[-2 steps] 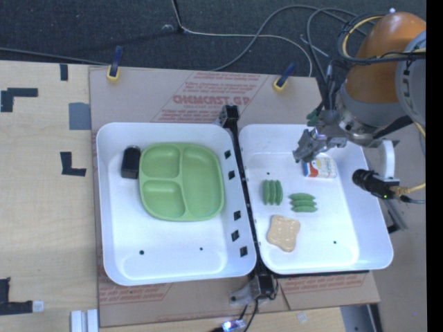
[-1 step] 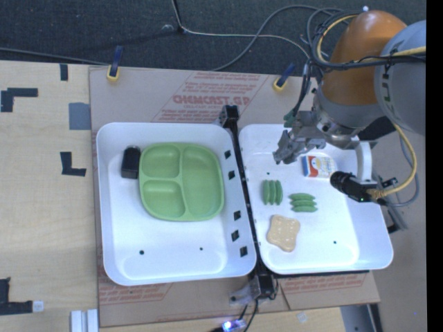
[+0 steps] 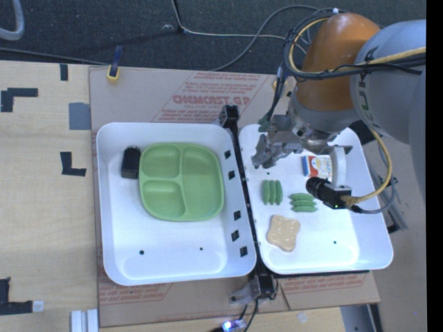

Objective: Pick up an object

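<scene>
The jaws [image 3: 266, 154] hang over the right bin's [image 3: 374, 254] upper left; whether they are wide or narrow I cannot tell. Just below lie two green pea pods [image 3: 272, 191] and a toast slice [image 3: 283, 233], loose and reachable. The green plate [image 3: 182, 182] fills the left bin [image 3: 118, 254].

The arm [image 3: 398, 68] is grey and rounded, with a glossy orange band [image 3: 339, 43] above the wrist. Yellow and dark cables [image 3: 377, 185] loop around the band and down past the dark metal gripper [image 3: 266, 154].
</scene>
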Controlling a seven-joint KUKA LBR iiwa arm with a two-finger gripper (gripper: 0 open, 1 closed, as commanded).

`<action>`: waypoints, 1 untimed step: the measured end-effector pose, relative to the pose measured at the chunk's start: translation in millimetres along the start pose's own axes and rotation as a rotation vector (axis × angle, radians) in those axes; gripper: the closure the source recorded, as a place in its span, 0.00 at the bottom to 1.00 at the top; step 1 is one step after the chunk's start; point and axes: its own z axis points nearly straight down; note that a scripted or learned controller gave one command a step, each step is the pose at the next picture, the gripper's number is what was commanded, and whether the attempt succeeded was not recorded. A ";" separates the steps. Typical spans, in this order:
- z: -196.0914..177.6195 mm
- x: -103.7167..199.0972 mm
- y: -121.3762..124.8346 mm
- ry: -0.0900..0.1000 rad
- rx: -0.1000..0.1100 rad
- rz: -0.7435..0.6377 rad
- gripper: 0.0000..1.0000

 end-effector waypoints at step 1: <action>-0.4 46.7 0.0 0.000 -0.001 0.001 1.00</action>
